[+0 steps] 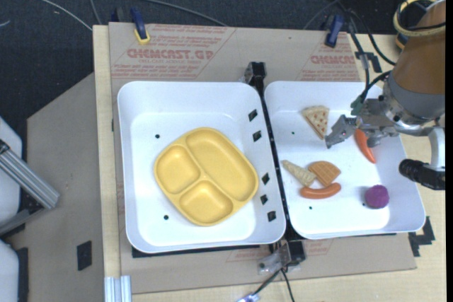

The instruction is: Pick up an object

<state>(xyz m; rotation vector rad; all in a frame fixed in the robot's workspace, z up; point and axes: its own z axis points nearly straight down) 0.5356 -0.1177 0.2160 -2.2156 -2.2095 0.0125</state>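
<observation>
The nearest candidate for picking is the orange carrot point(366, 146), lying slantwise on the floor of the right bin point(311, 223) toward its far right side, right under the claw point(352, 131). The claw hangs low over that bin with dark fingers splayed apart, one finger point(338, 132) reaching left toward the pizza slice point(316, 119), and nothing is seen between them; whether the other finger touches the carrot cannot be told from this slant. Farther out in the same bin lie an ice-cream cone point(297, 172), a tan waffle-like piece point(325, 171) and a red sausage point(320, 191) crowded together, with a purple ball point(376, 196) apart near the right wall. The left bin point(134, 152) carries only a yellow divided plate point(205, 175). As a judgement, the main risk is that the carrot sits off to one side of the open fingers rather than centred, so closing could nudge it away or pinch only its edge, letting it slip out on the lift. A thin, smooth toy lying flat may also leave the fingers scraping the bin floor and closing on air, or the left finger could catch the pizza slice.
</observation>
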